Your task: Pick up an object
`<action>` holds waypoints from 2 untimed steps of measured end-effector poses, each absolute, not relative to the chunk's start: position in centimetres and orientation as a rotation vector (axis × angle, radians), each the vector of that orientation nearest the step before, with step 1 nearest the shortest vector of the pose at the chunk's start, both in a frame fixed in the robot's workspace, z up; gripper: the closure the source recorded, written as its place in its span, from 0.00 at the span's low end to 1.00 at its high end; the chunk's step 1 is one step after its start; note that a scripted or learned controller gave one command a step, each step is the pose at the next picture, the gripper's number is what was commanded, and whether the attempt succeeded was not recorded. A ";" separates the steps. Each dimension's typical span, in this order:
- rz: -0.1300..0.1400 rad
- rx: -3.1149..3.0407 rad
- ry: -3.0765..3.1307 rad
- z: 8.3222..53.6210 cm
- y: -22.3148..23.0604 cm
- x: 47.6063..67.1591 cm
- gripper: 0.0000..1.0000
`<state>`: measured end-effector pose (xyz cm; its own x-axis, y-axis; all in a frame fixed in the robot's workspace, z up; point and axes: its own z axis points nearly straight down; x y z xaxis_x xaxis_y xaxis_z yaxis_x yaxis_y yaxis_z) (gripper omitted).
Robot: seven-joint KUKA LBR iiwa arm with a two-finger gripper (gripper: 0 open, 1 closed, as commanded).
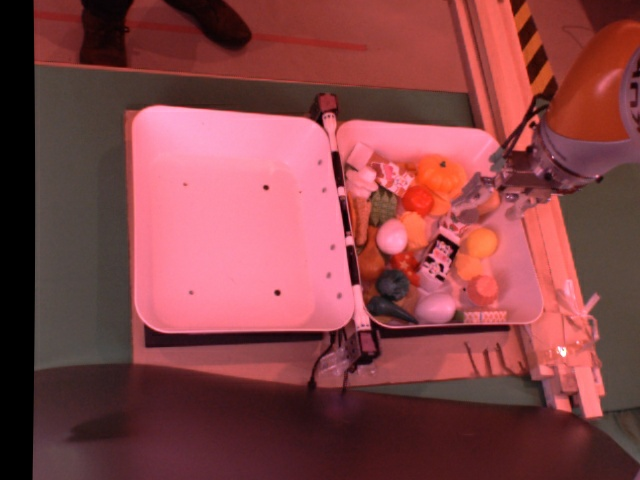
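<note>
Many toys crowd beneath our hand (478,196), grip state unclear; we risk nudging the pumpkin (441,173) beside it.

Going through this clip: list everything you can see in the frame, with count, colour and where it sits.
left bin: 1, white, left half of the bench
right bin: 1, white, right of the left bin, holds the toys
divider bar: 1, black and white, between the bins
pumpkin: 1, orange, far side of right bin
egg: 1, white, middle of right bin
milk carton: 1, black and white, lying right of the egg
lemon: 1, yellow, right of the carton
other small toys: several, mixed colours, too crowded to count
shoes: 2, dark, on the floor at top left
arm: 1, grey with orange band, from the right
gripper: 1, grey, over the right bin's far right part
</note>
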<state>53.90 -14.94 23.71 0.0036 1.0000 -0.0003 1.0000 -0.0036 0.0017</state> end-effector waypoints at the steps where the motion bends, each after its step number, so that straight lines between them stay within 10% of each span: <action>1: 0.002 2.224 2.216 23.7 -14.9 53.9 0.00; 2: -0.006 2.229 2.218 17.8 -15.5 54.3 0.00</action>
<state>54.34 -15.49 17.76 0.0048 1.0000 -0.0006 1.0000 -0.0048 -0.0047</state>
